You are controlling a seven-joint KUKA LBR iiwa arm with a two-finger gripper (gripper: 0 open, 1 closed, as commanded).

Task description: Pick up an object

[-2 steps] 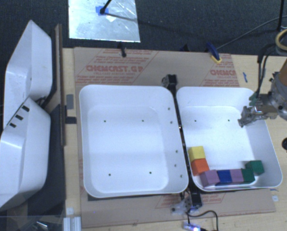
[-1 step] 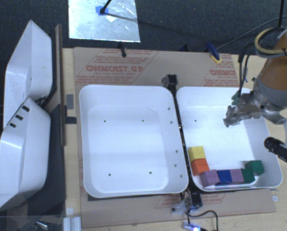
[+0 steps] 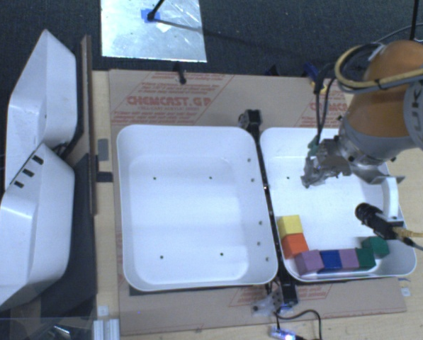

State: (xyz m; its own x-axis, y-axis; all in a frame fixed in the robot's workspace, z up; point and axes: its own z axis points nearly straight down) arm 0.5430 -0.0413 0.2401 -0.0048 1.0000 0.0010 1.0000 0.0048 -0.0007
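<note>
Grey tool (image 3: pixel 314 176) over right bin (image 3: pixel 289 144), finger state unclear, coloured blocks (image 3: pixel 329 258) along near wall

Two bins (image 3: pixel 190 137) side by side on the bench (image 3: pixel 168 94).

Blocks (image 3: pixel 329 259) line the right bin's (image 3: pixel 289 144) near edge, with two more stacked back along its left wall; the gripper (image 3: pixel 316 176) hangs over that bin's middle.

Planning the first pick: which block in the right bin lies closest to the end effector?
The yellow block, topmost in the column by the bin's left wall. The orange, purple, blue and green blocks lie farther from the end effector.
</note>
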